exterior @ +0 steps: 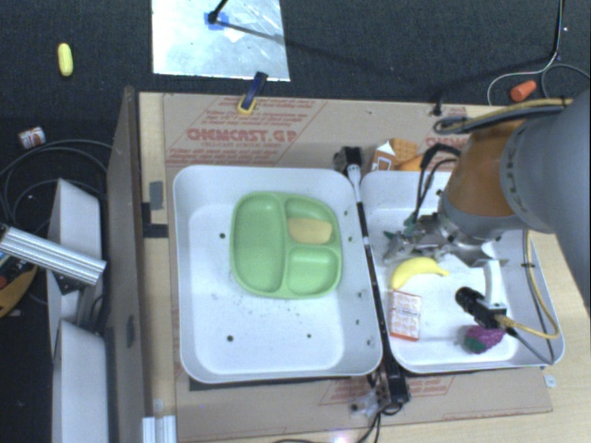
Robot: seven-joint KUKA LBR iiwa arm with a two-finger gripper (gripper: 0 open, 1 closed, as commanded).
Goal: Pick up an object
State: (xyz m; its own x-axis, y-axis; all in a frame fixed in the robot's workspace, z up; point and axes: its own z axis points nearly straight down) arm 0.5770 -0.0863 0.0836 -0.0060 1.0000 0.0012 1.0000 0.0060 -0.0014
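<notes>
I see the gripper (413, 244) low in the right bin (531, 358), just at twelve o'clock of the banana (417, 271) (whether it touches, I cannot tell). How its claw stands I cannot tell. A green tray (263, 247) sits in the left bin (212, 340).

Dark carpet floor (388, 26) up top, shiny metal sheet (220, 26) lying on it. Cardboard (249, 127) w/ red lettering covers the bench. Left side: black cables (37, 192), a silver rail (51, 255), white panels (78, 386). Light's even, overhead.
</notes>
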